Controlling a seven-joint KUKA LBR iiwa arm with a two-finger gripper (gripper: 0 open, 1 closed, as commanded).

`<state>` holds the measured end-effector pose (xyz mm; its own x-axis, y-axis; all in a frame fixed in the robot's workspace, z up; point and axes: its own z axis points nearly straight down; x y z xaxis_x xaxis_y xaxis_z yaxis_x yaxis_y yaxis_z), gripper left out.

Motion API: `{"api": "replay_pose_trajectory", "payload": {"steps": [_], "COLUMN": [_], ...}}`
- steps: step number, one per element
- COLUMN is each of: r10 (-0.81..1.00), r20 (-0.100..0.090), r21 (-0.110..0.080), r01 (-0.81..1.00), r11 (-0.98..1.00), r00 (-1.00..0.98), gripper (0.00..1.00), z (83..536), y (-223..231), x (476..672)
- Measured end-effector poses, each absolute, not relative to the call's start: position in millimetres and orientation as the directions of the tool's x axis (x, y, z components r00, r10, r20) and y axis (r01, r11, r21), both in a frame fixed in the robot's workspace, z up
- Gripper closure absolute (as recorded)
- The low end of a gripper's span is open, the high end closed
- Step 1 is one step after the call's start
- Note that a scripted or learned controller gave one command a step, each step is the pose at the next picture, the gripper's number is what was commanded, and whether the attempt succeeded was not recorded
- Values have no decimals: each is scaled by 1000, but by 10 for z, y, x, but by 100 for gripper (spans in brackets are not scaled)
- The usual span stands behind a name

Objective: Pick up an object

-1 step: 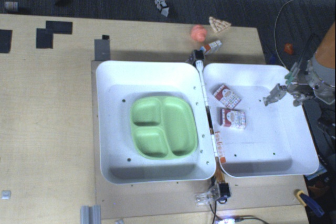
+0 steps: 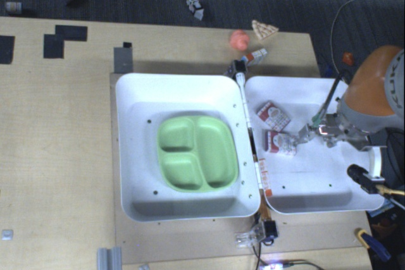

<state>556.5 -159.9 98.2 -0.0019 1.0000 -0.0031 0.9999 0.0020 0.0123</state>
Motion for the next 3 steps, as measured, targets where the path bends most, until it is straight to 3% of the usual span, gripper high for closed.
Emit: {"api": "replay_pose_trajectory", "payload": {"steps": [1, 2, 3], "r10": [1000, 1000, 1000], "r20": [-5, -1, -1], "r21": [20, 25, 25], "r01": [1000, 1000, 1000], "r11": [1, 4, 4], "r00": [-1, -4, -4], "gripper": [0, 100, 0], "z": [901, 1026, 1025], "y": [-1246, -1226, -1229], "x": [5071, 5098, 5098]}}
